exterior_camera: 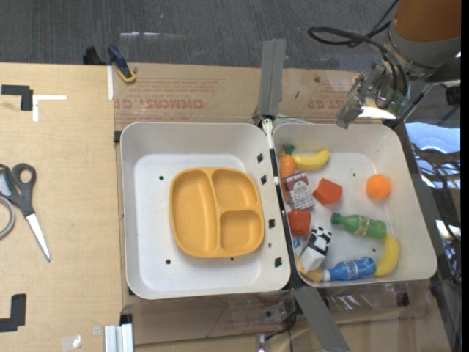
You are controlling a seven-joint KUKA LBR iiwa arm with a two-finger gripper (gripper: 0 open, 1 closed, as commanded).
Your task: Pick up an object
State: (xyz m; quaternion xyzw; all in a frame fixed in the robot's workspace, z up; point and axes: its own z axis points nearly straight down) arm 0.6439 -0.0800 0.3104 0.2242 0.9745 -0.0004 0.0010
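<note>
Orange ball (378,186) sits alone near right bin's (410,163) right wall; gripper (350,114) hovers over far rim, fingers apart, holding nothing. Risk: ball rolls off closing fingers; clutter along left wall blocks clean grasps.

Robotics lab, taped bench (58,196), cables (344,35), bins (135,196)

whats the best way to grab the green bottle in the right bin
Grip the green bottle across the middle of its body, coming straight down from above. It lies on its side, cap end toward the left, so the round body offers two opposite flanks. The yellow banana sits close below its right end, so stay nearer mid-body. This is a judgement from one view.
</note>
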